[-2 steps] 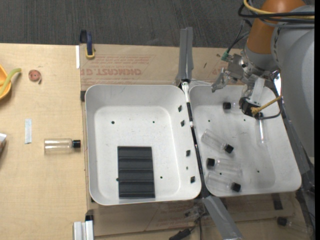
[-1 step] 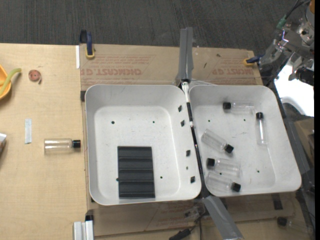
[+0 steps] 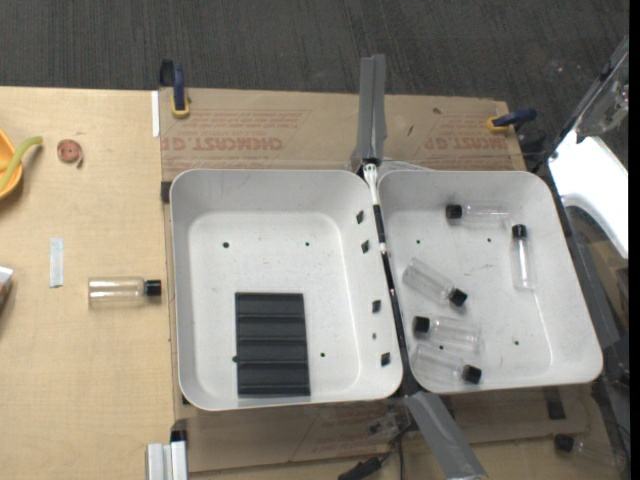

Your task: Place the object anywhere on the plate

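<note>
Dark ribbed plate [image 3: 270, 345] lying flat in the left bin [image 3: 200, 203], pushed toward the near wall, probably so as to stay reachable from above and not slide. In the right bin [image 3: 560, 298], five clear vials with black caps, all on their sides: one [image 3: 478, 211] near the far wall, one [image 3: 521, 258] along the right part of the floor, one [image 3: 432, 281] close to the dividing wall, and two more [image 3: 452, 334] [image 3: 445, 361] almost touching each other at the near corner. Any of these could serve as the object; cannot say which is meant.

No vial on the plate yet, so judged to be at the very start: picking not done, carrying not done.

About the gripper: cannot tell if spread or pressed together.

Likely difficulty: round, smooth bodies, ready to roll away under a sideways push. Better to choose the vial by the far wall, well apart from the others.

Outside the bins, another vial [image 3: 118, 289] resting on the tabletop [image 3: 80, 388], at the left. Cardboard [image 3: 270, 133] under both bins, held by clamps [image 3: 176, 90] at the far edge, apparently to keep everything from shifting.
</note>
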`<control>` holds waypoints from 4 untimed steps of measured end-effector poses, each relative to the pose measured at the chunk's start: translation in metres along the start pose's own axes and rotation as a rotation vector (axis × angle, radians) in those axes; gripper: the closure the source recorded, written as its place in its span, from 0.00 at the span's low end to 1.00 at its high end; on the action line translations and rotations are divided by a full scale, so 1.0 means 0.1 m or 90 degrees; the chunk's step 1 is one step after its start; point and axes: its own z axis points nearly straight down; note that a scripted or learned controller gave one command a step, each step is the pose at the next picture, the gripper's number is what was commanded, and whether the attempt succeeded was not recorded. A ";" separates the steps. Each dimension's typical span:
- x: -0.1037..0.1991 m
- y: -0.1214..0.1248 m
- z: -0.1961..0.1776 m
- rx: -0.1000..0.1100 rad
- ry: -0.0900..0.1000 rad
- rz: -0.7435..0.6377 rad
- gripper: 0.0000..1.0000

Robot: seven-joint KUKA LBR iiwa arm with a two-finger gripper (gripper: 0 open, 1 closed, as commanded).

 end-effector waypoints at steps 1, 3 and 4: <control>0.59 0.12 -0.06 0.001 -0.001 0.182 0.00; 0.43 0.49 -0.37 0.001 -0.001 0.434 0.00; -0.18 0.35 -0.37 0.002 0.000 0.458 0.00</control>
